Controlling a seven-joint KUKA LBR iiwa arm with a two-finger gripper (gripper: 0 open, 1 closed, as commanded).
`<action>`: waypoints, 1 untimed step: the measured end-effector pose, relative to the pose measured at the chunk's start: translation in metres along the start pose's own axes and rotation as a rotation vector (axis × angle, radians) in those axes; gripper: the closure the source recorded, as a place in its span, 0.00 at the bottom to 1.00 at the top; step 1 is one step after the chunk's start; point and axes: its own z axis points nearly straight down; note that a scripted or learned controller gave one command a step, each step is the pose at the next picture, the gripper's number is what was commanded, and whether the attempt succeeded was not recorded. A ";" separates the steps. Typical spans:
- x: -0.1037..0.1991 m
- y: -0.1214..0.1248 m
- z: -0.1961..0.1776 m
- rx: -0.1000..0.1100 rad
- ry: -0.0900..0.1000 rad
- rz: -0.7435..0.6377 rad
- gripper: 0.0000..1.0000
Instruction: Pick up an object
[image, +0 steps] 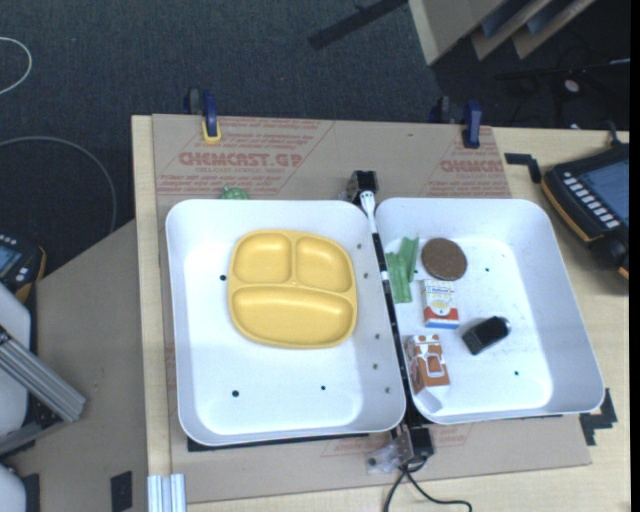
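Brown-and-white packet low in right bin; black block, red-white carton, brown disc, green strip above. Yellow divided tray in left bin. Hand's state: can't tell.

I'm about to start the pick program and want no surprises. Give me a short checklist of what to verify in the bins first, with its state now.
1. Targets present in the right white bin: ok. It holds a round brown disc, a green strip, a small white and orange carton, a black block and a brown and white packet.
2. Yellow divided plate lies flat in the left white bin: ok.
3. Black block stands apart from its neighbours: ok.
4. Carton and packet lie close: cannot tell if touching.
5. Packet sits near the bin's left wall: not ok for an easy grasp, probably.
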 end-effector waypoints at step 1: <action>-0.038 -0.003 0.066 0.014 0.004 0.009 1.00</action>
